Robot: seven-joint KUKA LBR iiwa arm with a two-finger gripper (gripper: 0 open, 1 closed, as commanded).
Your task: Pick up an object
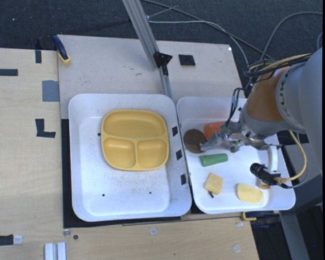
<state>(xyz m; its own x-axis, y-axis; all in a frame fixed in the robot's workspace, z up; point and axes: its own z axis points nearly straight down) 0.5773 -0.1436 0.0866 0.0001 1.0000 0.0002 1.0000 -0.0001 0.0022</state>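
Hiding part of orange object (212, 129): claw (211, 143)

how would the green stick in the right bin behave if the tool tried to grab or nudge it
The green stick looks rounded and elongated, so it may roll sideways when nudged. It lies flat on the right bin floor, leaving little height for a grip. It looks small and probably light, and its smooth surface might slip. The tool hangs just above it.

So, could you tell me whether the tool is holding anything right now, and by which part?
That cannot be told. The tool is low in the right bin, among the brown disc, orange piece and green block.
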